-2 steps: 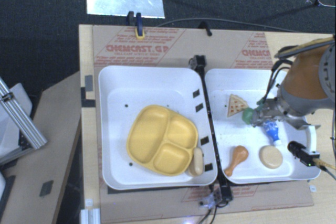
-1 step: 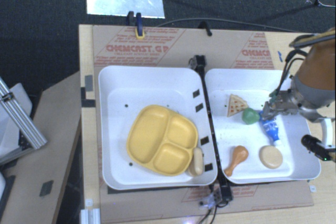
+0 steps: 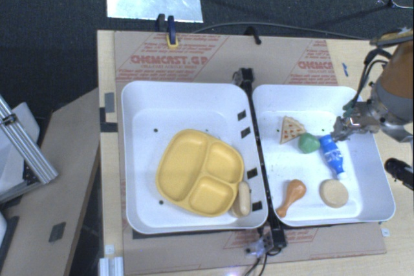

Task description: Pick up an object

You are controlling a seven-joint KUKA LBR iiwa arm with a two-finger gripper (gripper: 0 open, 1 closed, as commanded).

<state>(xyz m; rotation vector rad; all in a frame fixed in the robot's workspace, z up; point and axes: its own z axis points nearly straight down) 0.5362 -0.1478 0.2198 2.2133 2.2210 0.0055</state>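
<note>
Dark carpet around a cardboard-covered surface (image 3: 194,52) bearing two white bins. Pincer (image 3: 341,128) poised at the blue bottle's (image 3: 332,154) upper end in the right bin (image 3: 372,203); grip state impossible to tell. Risk: slipping off the rounded bottle, or nudging the green object (image 3: 309,143) touching it. Nearby: pizza slice (image 3: 291,128), drumstick (image 3: 291,196), round biscuit (image 3: 334,193).

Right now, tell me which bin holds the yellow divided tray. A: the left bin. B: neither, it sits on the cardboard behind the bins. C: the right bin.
A: the yellow divided tray lies inside the left bin, while the right bin holds the small toy foods.
</note>
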